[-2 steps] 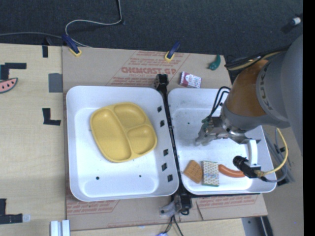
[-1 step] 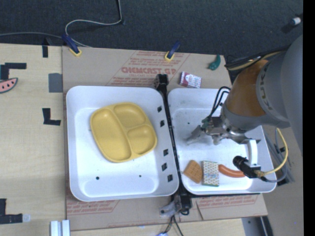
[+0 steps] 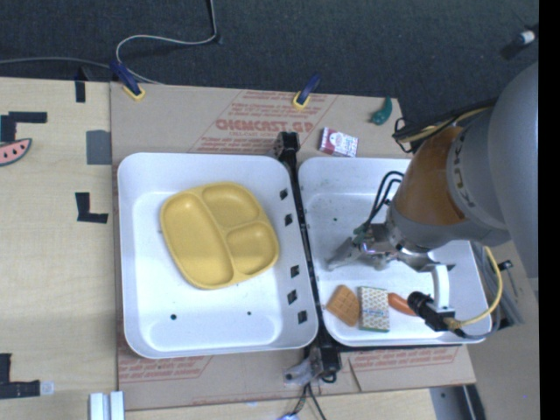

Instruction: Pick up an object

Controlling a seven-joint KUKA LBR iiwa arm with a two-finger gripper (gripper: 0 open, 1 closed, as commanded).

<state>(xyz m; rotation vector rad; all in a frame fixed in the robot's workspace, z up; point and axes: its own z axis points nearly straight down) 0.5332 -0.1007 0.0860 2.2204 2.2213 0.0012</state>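
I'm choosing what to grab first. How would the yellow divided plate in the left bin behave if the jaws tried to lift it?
The yellow divided plate looks like rigid moulded plastic, so it would probably stay stiff. It is wide and shallow, lying flat in the left bin; only its thin rim seems graspable, so it may tilt or slip. Its glossy surface suggests it would slide when pushed.

Glossy yellow plastic divided plate (image 3: pixel 220 233) lies in a smooth white plastic bin (image 3: pixel 140 261) on matt brown cardboard (image 3: pixel 254 125).

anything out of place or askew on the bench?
A small red-and-white packet and a green clip lie on the cardboard outside the bins. The yellow divided plate sits skewed in the left bin. Nothing looks spilled.
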